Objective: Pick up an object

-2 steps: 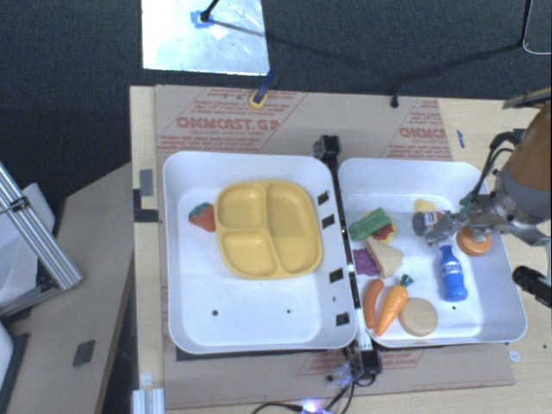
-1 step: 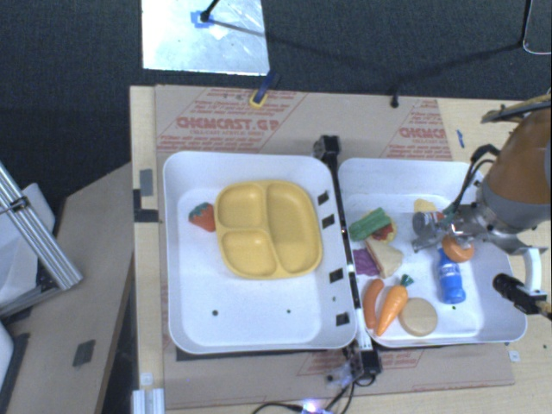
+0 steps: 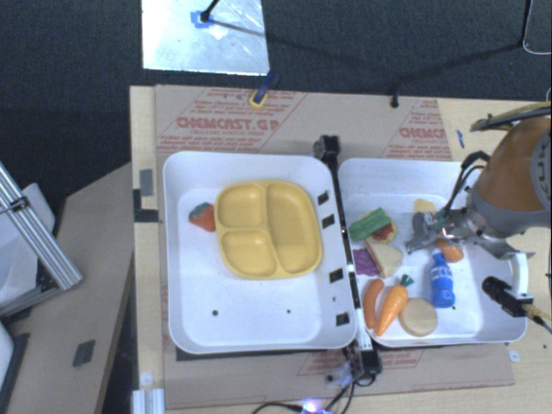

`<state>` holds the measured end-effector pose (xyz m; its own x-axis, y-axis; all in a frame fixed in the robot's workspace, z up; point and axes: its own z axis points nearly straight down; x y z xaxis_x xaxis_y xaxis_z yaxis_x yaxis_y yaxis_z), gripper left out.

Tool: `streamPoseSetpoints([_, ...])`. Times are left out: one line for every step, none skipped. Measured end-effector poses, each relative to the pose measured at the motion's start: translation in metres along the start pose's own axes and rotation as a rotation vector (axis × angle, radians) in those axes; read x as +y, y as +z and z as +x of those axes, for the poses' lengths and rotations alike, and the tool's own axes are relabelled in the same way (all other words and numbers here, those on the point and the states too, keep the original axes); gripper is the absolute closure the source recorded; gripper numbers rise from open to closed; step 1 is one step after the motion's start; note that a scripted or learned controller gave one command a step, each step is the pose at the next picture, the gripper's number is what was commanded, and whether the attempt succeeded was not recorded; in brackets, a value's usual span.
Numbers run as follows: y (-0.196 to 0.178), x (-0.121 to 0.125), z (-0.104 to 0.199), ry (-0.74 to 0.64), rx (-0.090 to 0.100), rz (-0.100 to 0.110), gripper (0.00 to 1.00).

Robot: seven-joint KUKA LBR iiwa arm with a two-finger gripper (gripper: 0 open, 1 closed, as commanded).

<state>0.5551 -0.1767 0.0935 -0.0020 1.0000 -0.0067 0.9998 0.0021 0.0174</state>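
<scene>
My gripper (image 3: 425, 232) hangs low over the right bin (image 3: 392, 172), just above the blue bottle (image 3: 442, 280) and right of the beige sandwich wedge (image 3: 385, 256). Nothing shows between its fingers. Around it lie a green piece (image 3: 370, 223), a purple piece (image 3: 364, 263), two carrots (image 3: 390, 304) side by side, a round beige cookie (image 3: 419, 316), a small yellow piece (image 3: 424, 205) and an orange piece (image 3: 452, 251) partly hidden by the wrist. The left bin (image 3: 185, 257) holds a yellow divided plate (image 3: 266, 228) and a strawberry (image 3: 203, 216).
The grey and orange arm (image 3: 517, 188) covers the right bin's right side. A black divider with clips (image 3: 338, 222) runs between the bins. A metal sheet (image 3: 204, 22) lies beyond the bench, and an aluminium frame (image 3: 34, 240) stands at the left.
</scene>
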Motion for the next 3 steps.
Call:
streamPoseSetpoints([-0.015,0.004,-0.005,0.002,-0.015,-0.02,1.0])
streamPoseSetpoints([-0.064,0.011,0.002,-0.003,0.006,0.012,1.0])
streamPoseSetpoints([-0.11,0.019,-0.003,-0.003,0.004,0.011,1.0])
